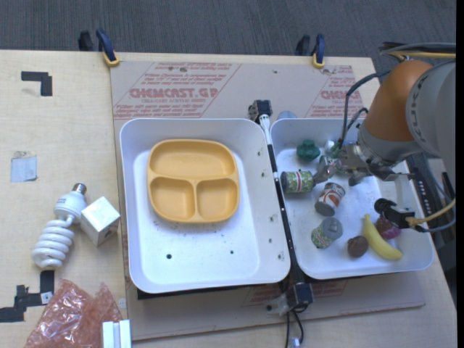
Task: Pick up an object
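"CHEMCAST GP" board [174, 85] (red print) under both bins; end effector [330, 167] grip state unclear, over labelled can [297, 182].

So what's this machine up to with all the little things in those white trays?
A grey robot arm reaches in from the right over the right-hand bin, where small items lie scattered: a banana, a green object and some small cans. Its gripper is down among the cans near the bin's middle, apparently going for one, but nothing is visibly held yet. The left bin holds a yellow divided plate. A spiral light bulb lies on the bench outside.
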